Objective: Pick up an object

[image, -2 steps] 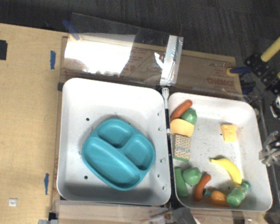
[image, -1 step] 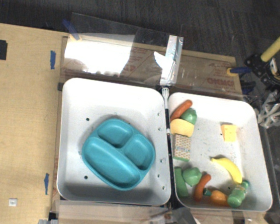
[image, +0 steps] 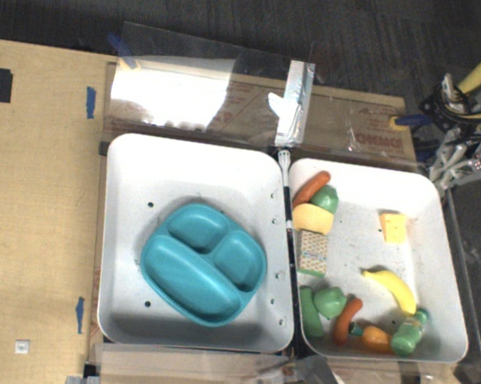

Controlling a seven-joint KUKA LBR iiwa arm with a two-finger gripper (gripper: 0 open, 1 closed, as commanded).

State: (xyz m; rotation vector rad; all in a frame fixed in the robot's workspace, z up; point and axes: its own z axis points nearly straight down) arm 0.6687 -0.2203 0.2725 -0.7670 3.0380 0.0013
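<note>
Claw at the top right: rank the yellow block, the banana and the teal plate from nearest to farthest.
1. Yellow block, upper part of the right bin, nearest the claw.
2. Banana, lower in that bin.
3. Teal plate, in the left bin, farthest.

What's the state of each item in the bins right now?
teal divided plate: upright in the left bin, compartments bare
banana: lying flat in the right bin, apart from the others
yellow block: lying alone, upper right
hot dog: leaning against the bin divider
carrot: lying in the cluster at the near edge
</note>
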